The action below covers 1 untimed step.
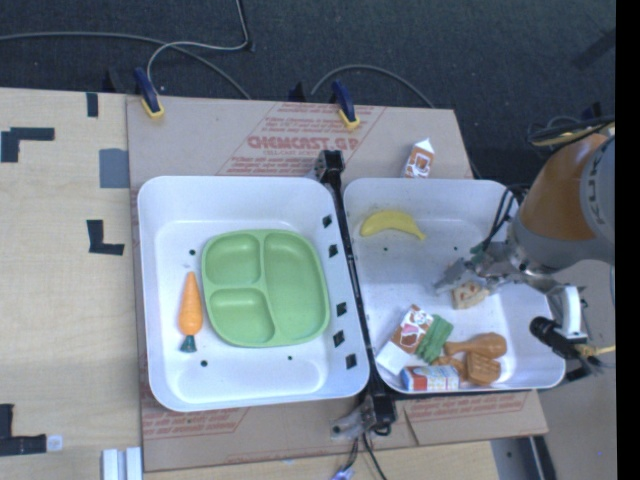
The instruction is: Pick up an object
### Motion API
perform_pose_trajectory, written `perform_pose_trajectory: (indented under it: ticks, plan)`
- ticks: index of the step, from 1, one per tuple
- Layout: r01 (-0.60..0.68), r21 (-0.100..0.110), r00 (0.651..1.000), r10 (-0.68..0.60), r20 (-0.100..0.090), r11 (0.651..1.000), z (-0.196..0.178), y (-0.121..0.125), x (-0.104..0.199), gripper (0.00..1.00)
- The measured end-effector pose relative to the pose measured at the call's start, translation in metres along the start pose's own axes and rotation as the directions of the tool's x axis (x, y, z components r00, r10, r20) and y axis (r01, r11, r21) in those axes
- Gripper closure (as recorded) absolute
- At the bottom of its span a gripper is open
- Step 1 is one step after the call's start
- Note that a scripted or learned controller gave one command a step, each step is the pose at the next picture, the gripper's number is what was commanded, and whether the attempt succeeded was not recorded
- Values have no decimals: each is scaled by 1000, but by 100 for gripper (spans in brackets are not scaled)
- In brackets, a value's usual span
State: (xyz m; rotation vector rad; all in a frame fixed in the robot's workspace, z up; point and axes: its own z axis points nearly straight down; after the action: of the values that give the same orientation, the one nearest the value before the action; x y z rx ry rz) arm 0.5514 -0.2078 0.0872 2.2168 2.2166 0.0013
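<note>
Cardboard-topped bench bears two white bins. Gripper low in right bin, fingers apart, straddling small tan toy, likely set for grasp. Banana well apart; toy clutter near. Left bin: green divided plate, carrot beside it.

A small tan object, pale and blocky with a darker spot on it, lies on the floor of the right bin, touching the tips of the gripper; whether the fingers actually clasp it cannot be made out. Up and to the left of the gripper a yellow banana lies flat, curved, well apart. Below the gripper, near the bin's lower wall, sit a small carton, a green piece and a brown wooden piece, clustered together.
</note>
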Motion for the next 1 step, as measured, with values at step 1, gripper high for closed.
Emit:
perform_pose_trajectory:
  ticks: [1]
  plan:
    - [0,-3,1000,0,2,1000,-11,1,-1,100]
